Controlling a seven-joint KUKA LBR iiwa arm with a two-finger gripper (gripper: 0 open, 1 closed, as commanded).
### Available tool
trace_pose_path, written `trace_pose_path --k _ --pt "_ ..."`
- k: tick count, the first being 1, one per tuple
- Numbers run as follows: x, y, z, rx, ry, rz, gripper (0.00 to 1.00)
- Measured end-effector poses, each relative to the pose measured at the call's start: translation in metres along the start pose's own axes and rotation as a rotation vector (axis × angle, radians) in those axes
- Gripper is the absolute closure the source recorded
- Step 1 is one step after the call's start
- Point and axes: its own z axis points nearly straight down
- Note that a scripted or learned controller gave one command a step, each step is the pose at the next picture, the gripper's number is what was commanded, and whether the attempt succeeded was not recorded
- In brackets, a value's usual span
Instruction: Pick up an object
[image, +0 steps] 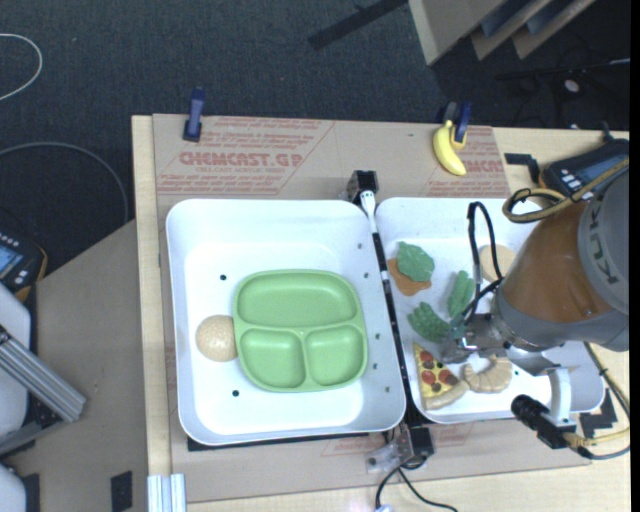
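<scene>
Camera view looks down at a slant on the table (90, 300), where two white bins sit side by side. At the middle of the left bin (190, 230) lies a green divided tray (300, 328), with a beige ball (215, 338) touching its 9 o'clock edge. The right bin (430, 212) holds a broccoli piece on an orange slab (410, 268) toward 12 o'clock, green leafy pieces (445, 308) at centre, and a pizza slice (438, 380) beside a tan cookie-like piece (488, 376) at 6 o'clock. The arm (555, 275) enters from 3 o'clock, its gripper (462, 343) low over the leafy pieces and pizza slice; whether the jaws are wide or closed cannot be told. A banana (449, 150) lies on the table at 12 o'clock, beyond the right bin.
</scene>
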Motion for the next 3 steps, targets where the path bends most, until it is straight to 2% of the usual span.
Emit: trace_pose_path --k 3 --pt "0.0052 0.0002 0.0 -0.001 0.0 0.0 1.0"
